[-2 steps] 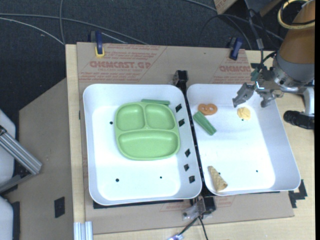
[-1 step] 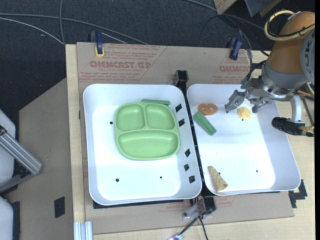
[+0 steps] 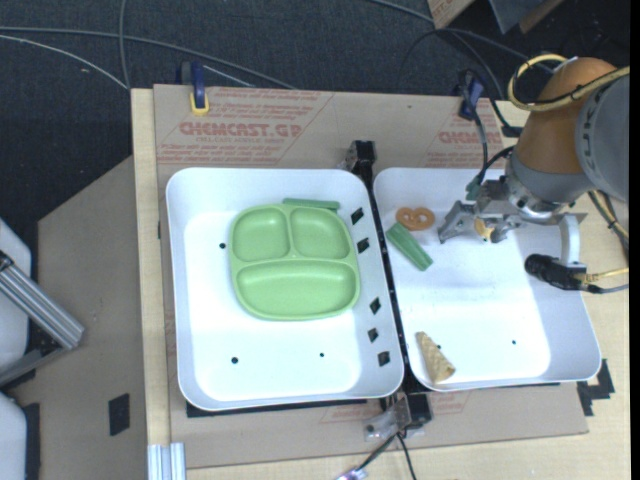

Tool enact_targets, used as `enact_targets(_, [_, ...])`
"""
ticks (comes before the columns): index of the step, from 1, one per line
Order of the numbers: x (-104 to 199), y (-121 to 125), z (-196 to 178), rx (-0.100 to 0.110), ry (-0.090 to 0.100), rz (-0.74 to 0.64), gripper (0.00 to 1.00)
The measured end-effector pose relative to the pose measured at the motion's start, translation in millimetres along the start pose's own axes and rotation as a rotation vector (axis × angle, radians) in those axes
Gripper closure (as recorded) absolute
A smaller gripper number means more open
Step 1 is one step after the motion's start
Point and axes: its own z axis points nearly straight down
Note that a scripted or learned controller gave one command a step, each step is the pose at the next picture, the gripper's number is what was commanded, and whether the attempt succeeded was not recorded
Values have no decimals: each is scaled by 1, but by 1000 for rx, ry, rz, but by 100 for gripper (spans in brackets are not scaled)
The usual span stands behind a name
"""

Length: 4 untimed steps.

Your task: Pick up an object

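Here, the scene is laid out as follows.
Left bin (image 3: 200,368): a green divided plate (image 3: 294,265) is seen lying flat in its upper middle, with a thin green strip (image 3: 312,205) just behind the plate's far edge.
Right bin (image 3: 560,353): three loose things are seen near its left side.
Pretzel (image 3: 414,217): a small brown twist is found at the upper left of the right bin, just beside the green block.
Green block (image 3: 410,247): it is laid at a slant, just below the pretzel, near the divider between the bins.
Cone (image 3: 435,356): a tan cone-shaped piece is found at the lower left of the right bin, well apart from the others.
Arm (image 3: 560,128): it is reached in from the right, over the upper part of the right bin.
Gripper (image 3: 467,223): it is held low, just right of the pretzel; the fingers are spread apart and nothing is seen between them.
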Motion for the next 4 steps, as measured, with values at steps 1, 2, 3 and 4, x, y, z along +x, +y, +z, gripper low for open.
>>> enact_targets(1, [0, 2, -16, -9, -1, 0, 100])
enact_targets(2, [0, -4, -63, -12, -3, 0, 100])
enact_targets(3, [1, -1, -107, -14, -3, -1, 100])
enact_targets(4, [1, 0, -135, -12, -3, -1, 100])
